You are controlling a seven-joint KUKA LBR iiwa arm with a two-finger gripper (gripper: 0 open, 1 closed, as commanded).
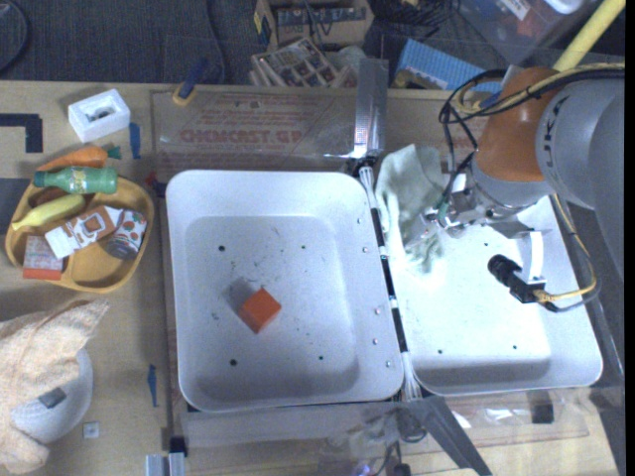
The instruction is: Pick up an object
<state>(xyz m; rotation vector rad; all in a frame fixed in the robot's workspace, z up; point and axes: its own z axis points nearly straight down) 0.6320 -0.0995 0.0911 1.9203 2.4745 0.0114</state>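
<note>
An orange block [260, 309] lies on the floor of the left bin [198, 206], a little left of its middle. A pale green and white cloth [405, 198] is bunched in the upper left corner of the right bin [516, 365]. My gripper [440, 220] is low over the cloth's right edge, touching or nearly touching it. The grey arm with its orange band [514, 137] reaches in from the upper right. The orange block is far from the gripper, in the other bin.
A black connector [510, 273] on a yellow cable hangs from the arm over the right bin. Left of the bins are a yellow bowl [99, 276] of toy food, a white box [98, 114] and a beige cloth [50, 345]. A clear plastic sheet [253, 127] lies behind the left bin.
</note>
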